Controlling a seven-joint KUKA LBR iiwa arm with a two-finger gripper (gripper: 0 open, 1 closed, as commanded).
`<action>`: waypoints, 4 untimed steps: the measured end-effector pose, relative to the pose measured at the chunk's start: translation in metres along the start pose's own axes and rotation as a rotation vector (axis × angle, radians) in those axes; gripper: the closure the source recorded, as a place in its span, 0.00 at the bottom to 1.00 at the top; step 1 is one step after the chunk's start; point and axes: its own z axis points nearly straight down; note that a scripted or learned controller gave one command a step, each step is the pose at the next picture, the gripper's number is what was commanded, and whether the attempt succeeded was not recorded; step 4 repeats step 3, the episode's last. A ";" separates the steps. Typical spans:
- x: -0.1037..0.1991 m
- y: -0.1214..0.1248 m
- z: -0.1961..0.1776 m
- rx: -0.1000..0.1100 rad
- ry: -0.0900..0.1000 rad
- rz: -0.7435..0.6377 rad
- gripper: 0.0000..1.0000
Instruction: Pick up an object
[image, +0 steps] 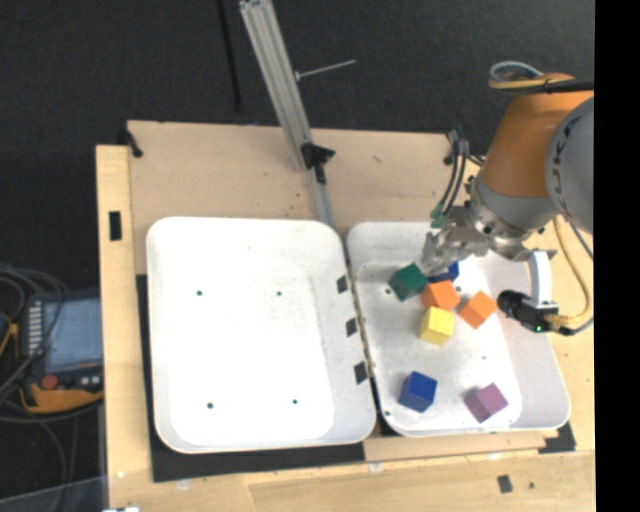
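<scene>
The right bin (530, 395) holds several small blocks. A green block (406, 282) lies toward its upper left, with an orange block (440, 294) and a yellow block (436, 325) just beside and below it. Another orange block (477, 308) lies to their right. A blue block (418, 390) and a purple block (487, 401) sit near the bin's front. My gripper (440, 255) reaches down from the right over the cluster, right above a dark blue block (449, 270) that is mostly hidden beneath it, between the green and orange blocks.
The left bin (250, 330) lies beside the right one, joined by black clips (352, 325). A metal pole (285, 90) slants up from the bench behind the bins. A black cable connector (525, 308) hangs over the right bin's right side.
</scene>
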 end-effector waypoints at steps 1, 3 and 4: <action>0.056 0.019 -0.008 0.001 0.002 -0.009 1.00; 0.161 0.024 -0.002 0.002 0.001 -0.009 1.00; 0.161 0.024 -0.002 0.002 0.001 -0.009 1.00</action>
